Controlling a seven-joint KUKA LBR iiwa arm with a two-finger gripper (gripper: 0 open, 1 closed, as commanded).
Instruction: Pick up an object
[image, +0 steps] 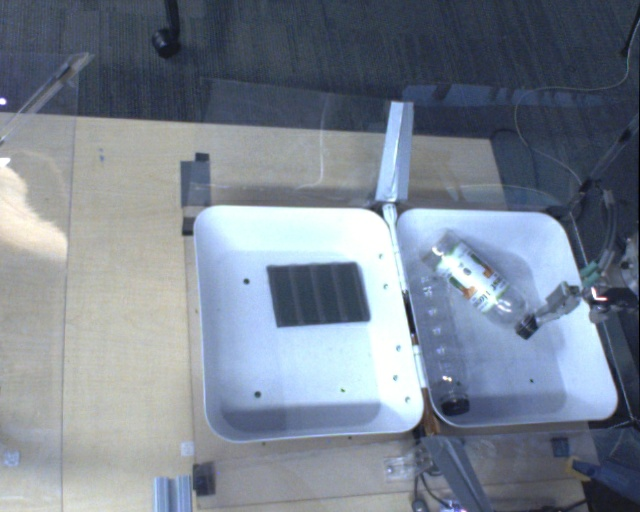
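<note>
A clear plastic bottle (472, 279) with a green, white and orange label lies on a slant in the right bin (540, 235). A second clear, slender bottle (441, 345) with a dark cap lies along that bin's left wall, cap toward the front. My gripper (552, 305) reaches in low from the right edge. Its tip is just past the labelled bottle's lower right end, close to it or touching it. A dark ribbed rectangular pad (318, 294) lies flat in the middle of the left bin (230, 330).
The bins stand side by side on a wooden bench, with a metal post (395, 150) rising behind their shared edge. Cables and arm hardware (610, 280) crowd the right bin's right side. A clear panel covers the bench at far left.
</note>
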